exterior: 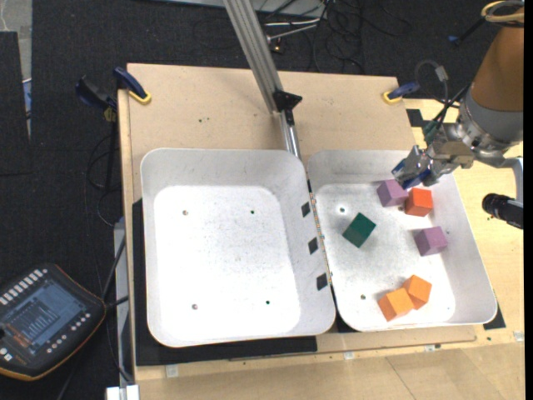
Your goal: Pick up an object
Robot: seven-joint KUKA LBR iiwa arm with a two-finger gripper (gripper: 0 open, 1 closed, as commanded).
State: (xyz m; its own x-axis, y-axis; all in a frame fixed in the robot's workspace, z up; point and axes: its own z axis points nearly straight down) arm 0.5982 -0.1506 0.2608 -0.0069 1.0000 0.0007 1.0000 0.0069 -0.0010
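Likely target: purple block, right at the fingers, just below-left of the tips, touching or near it. Orange block sits just below the fingers, against the purple one's right side. Can't tell how far open the fingers are or whether they grip anything; nothing visibly between them. Green block, second purple block and the orange pair lie farther below, well apart. All in the right bin.
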